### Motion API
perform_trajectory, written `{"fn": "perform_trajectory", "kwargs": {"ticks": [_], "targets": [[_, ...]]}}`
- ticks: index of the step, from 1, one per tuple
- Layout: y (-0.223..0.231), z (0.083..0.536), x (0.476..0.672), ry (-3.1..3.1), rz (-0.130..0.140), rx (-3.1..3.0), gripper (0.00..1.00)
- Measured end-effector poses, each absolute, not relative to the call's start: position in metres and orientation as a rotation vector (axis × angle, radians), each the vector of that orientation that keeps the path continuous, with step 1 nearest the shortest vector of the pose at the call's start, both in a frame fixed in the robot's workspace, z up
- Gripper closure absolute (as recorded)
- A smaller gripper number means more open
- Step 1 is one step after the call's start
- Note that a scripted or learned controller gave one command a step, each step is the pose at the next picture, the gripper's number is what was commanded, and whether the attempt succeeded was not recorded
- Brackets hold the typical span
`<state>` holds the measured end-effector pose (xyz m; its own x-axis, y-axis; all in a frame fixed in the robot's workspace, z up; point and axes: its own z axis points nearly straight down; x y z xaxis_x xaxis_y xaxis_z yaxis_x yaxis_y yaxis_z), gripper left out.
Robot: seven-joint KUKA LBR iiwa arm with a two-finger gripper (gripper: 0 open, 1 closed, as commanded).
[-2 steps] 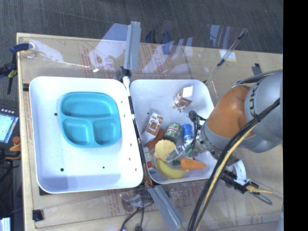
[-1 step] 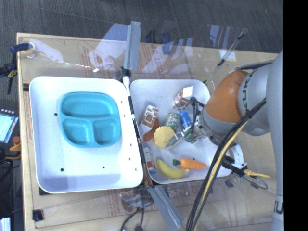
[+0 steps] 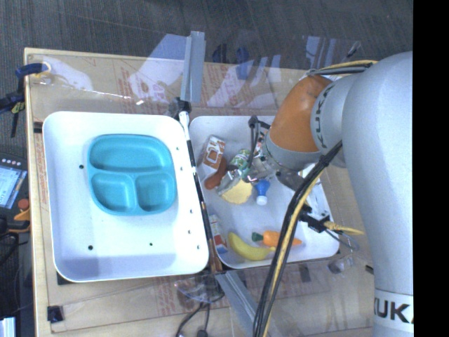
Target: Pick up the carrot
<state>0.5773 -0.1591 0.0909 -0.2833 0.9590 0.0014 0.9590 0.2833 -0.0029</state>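
The carrot [image 3: 272, 239], orange with a green top, lies near the front edge of the right bin [image 3: 319, 248]. A black and yellow cable crosses over part of it. A yellow banana [image 3: 247, 248] rests just to its left. My gripper [image 3: 230, 178] hangs over the middle of the right bin, among a pile of items well behind and to the left of the carrot. It does not touch the carrot.
Around the gripper lie a yellow lump [image 3: 238, 192], a small blue-capped bottle [image 3: 262, 191], a green can [image 3: 241, 161] and a brown and orange packet [image 3: 214, 153]. The left bin [image 3: 63, 223] holds a blue divided plate [image 3: 133, 172].
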Motion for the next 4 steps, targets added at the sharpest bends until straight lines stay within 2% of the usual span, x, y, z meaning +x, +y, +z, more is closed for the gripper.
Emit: {"fn": "perform_trajectory", "kwargs": {"ticks": [1, 2, 3, 4], "targets": [[-0.113, 0.094, 0.653, -2.904, 0.021, -1.221, 0.0], [-0.153, 0.091, 0.573, -3.097, 0.0, -0.51, 0.0], [-0.153, 0.103, 0.574, -3.101, 0.001, -0.509, 1.0], [-0.063, 0.192, 0.58, -3.041, 0.001, -0.786, 1.0]]}}
